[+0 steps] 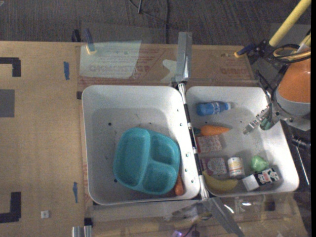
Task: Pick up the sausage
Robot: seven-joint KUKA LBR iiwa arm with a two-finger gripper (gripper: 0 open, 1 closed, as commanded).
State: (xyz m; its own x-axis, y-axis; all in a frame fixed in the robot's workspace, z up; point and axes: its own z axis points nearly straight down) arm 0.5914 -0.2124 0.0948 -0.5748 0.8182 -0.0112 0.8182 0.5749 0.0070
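So the gripper (248, 128) is hanging over the right bin (237, 89), up near its right wall, with nothing in it as far as I can see. The blur is hiding whether it's open or closed, so I can't tell. The thing I'm taking for the sausage (179, 186) is sitting in the left bin (98, 97) instead: a small reddish-orange nub poking out at the bottom right corner, jammed between the plate (146, 160) and the bin wall. It's looking wedged there because the plate is hogging most of the floor and crowding it into the corner. The plate's edge seems to be lying over part of it, which is why so little is showing. Don't confuse it with the carrot (215, 130), which is lying in the right bin just below the bottle (213, 107) and much nearer the gripper (honestly an easy mix-up, same colour family). I'm guessing the pick is barely starting, since the arm is sitting well apart from the target. It's going to need to cross the divider and come down into a tight corner, where bumping the plate or the wall is looking like the main risk.
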